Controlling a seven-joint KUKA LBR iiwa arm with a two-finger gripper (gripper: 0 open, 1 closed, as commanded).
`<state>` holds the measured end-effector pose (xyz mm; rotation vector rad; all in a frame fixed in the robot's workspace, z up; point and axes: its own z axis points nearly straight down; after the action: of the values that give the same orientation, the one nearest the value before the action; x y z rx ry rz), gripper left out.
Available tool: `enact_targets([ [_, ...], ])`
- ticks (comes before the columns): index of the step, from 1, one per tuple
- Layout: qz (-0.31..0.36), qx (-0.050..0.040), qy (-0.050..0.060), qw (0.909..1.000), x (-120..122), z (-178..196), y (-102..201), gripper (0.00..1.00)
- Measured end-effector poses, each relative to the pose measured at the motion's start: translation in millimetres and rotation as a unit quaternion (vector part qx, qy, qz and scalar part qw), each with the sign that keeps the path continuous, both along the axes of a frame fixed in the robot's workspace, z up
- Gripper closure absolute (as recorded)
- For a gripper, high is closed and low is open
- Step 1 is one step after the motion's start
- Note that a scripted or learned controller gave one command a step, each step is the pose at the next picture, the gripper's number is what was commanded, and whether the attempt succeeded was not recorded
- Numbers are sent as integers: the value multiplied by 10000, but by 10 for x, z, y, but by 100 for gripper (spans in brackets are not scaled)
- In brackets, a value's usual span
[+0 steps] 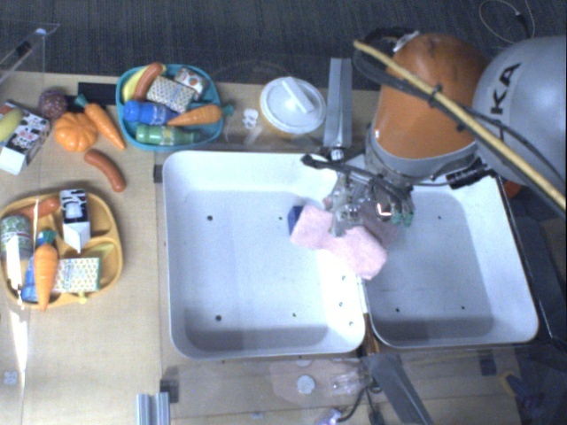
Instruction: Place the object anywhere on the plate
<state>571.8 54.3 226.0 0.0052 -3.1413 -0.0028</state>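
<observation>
Lettering is seen on the grey arm at the upper right: the white characters "KA", cut off by the frame edge. No other writing can be read; the small cartons in the side dishes carry printed patterns too fine to make out.

The arm's orange band is seen above the gripper, which is positioned over the inner wall between the left bin and the right bin. Whether the tool is wide, narrow or gripping anything cannot be told, since it is masked by the wrist above it.

A pink cloth is draped across that shared wall, directly beneath the gripper, with a small blue object touching its left edge inside the left bin.

Left of the bins, a blue bowl and a yellow plate are filled with toy food; a toy pumpkin and a sausage lie between them. A white lid is set behind the left bin.
</observation>
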Motion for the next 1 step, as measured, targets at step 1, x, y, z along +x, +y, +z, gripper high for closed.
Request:
enact_targets([
  [1, 6, -2, 6, 10000, -272, -29, 435, 100],
])
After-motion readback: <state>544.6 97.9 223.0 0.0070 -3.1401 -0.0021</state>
